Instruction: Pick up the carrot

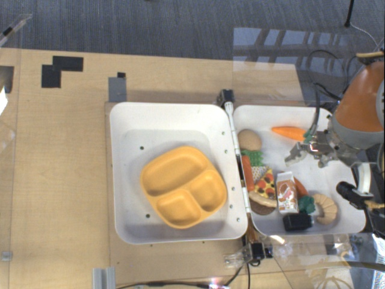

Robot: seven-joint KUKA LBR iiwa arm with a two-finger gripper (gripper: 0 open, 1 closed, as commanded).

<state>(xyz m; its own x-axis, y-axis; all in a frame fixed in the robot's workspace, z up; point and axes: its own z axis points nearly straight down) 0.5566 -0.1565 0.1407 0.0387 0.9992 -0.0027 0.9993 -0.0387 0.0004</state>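
carrot [288,133] just left of gripper [301,153], apart

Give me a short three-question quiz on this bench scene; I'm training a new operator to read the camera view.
1. True or false: the carrot lies in the same bin as the yellow divided plate.
2. Which is nearest the gripper? A) carrot B) black block C) yellow divided plate
3. Fill in: the pizza slice lies in the ___ bin of the view.

Key: 1 false, the carrot is in the right bin; 2 A; 3 right.
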